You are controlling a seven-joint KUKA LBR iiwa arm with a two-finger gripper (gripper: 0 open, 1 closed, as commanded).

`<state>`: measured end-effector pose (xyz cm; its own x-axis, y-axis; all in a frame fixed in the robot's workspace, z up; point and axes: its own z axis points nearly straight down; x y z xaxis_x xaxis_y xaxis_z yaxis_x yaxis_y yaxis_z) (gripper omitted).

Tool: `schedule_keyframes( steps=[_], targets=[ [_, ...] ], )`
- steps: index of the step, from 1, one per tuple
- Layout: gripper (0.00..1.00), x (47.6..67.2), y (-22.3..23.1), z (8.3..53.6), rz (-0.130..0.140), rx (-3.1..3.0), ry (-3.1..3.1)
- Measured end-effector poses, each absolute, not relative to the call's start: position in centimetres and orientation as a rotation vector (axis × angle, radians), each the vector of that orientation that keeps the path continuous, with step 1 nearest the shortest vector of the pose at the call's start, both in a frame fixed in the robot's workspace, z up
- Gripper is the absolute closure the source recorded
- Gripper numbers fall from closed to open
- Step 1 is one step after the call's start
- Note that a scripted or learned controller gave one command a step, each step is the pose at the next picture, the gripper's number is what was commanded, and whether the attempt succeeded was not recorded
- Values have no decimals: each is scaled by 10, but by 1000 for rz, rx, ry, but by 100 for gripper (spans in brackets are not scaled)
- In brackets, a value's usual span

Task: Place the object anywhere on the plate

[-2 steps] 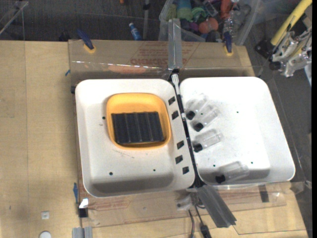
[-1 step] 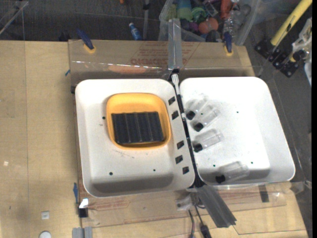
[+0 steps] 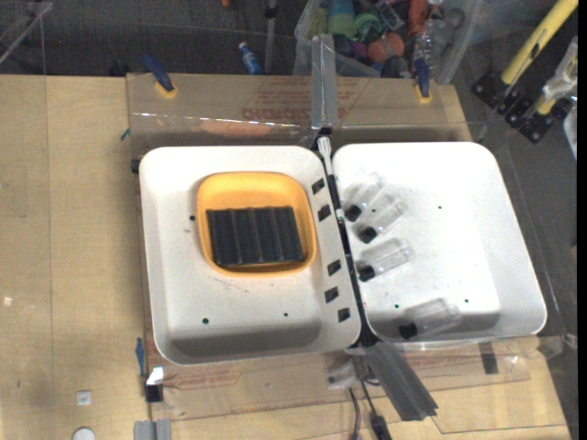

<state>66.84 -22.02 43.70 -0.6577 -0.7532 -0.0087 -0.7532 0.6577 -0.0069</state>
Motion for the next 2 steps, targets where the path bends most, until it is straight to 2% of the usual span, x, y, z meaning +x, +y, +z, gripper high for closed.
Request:
schedule_keyframes(
  steps=[1,2],
  targets=[
    [100,669,-220,437,-5,-1396,2803],
    [100,668,-220,437,-5,-1803,2561]
  ],
)
